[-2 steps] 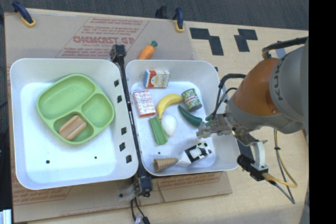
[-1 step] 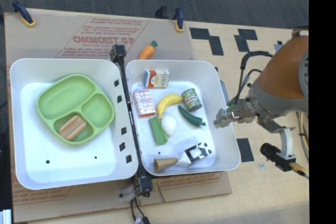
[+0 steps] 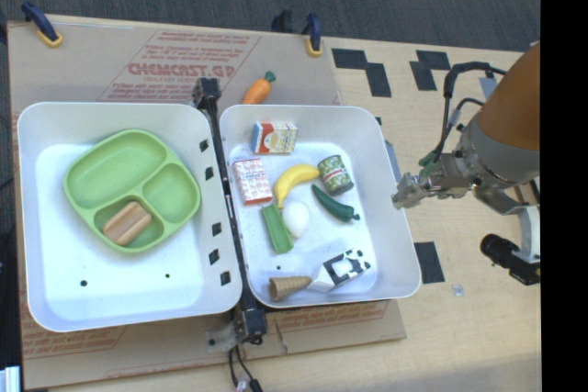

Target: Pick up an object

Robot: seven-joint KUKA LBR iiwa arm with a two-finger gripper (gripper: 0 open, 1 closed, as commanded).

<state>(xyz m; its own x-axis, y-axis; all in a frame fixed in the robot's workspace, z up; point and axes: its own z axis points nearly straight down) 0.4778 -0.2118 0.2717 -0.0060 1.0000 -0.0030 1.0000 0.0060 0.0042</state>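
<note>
- Objects for picking lie in the right bin (image 3: 390,197): a small carton (image 3: 274,138) at the far side, a red-and-white packet (image 3: 250,180), a banana (image 3: 292,181), a can (image 3: 334,174), a dark green cucumber (image 3: 334,204), a white egg (image 3: 296,218), a green stick-shaped piece (image 3: 277,229), a cone (image 3: 288,287) and a black-and-white patterned item (image 3: 346,268) at the near side.
- Arm: reaches in from the right, orange band (image 3: 514,101) above the wrist; the gripper (image 3: 405,195) hangs just outside the right bin's right wall, over the bench (image 3: 450,308), with nothing between it and the bin wall.
- Finger state: cannot be told at this size.
- Left bin (image 3: 37,280): holds a green divided plate (image 3: 129,188) with a bread-like piece (image 3: 126,222) in its near compartment.
- Toy carrot (image 3: 258,89): lies on the cardboard sheet (image 3: 138,60) just beyond the bins.
- Writing: red print on the cardboard reads roughly "CHEMCAST GP"; the smaller lines are illegible.
</note>
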